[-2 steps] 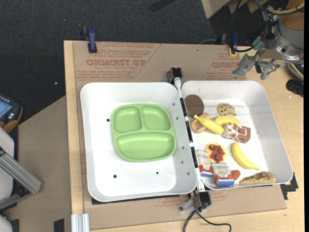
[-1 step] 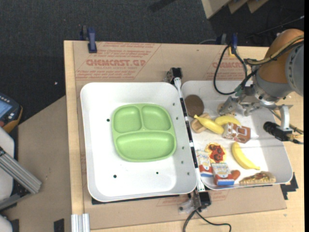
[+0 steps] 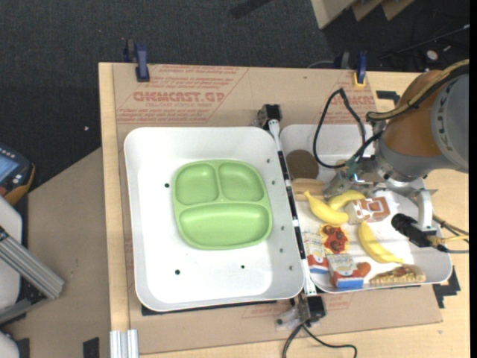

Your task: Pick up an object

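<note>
Gripper [image 3: 356, 179] low over right bin [image 3: 332, 144], just beside a banana [image 3: 326, 209], whether apart or together cannot be told; green plate [image 3: 221, 215] in left bin [image 3: 149, 222].

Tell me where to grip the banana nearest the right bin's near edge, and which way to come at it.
Grip the banana at its thick middle, coming straight down from above, closing across its width. It lies flat and slanted in the right bin, with tapering ends; a red toy food sits close on its left, so the middle likely gives the cleanest hold.
</note>
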Motion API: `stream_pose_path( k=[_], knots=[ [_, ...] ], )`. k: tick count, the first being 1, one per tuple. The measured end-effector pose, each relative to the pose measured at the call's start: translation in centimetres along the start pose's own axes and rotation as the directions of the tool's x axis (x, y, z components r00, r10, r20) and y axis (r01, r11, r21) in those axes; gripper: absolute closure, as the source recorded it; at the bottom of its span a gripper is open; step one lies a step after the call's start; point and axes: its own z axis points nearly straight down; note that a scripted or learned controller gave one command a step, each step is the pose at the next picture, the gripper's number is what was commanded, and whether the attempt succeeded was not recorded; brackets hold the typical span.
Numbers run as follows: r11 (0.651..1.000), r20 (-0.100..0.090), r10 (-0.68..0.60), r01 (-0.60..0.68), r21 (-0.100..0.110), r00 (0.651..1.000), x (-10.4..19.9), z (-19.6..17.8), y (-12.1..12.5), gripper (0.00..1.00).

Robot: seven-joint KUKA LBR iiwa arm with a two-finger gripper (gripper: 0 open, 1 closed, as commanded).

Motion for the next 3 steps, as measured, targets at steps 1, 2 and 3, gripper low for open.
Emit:
stream_pose_path(
  k=[1,2,3],
  knots=[
    [1.000,0.003,0.001,0.000,-0.008,1.000,-0.2,-1.1,0.3,1.00],
    [1.000,0.003,0.001,-0.001,-0.007,1.000,-0.2,-1.0,0.3,0.00],
    [1.000,0.001,0.003,-0.003,0.000,1.000,-1.7,0.0,-4.2,0.00]
  ],
)
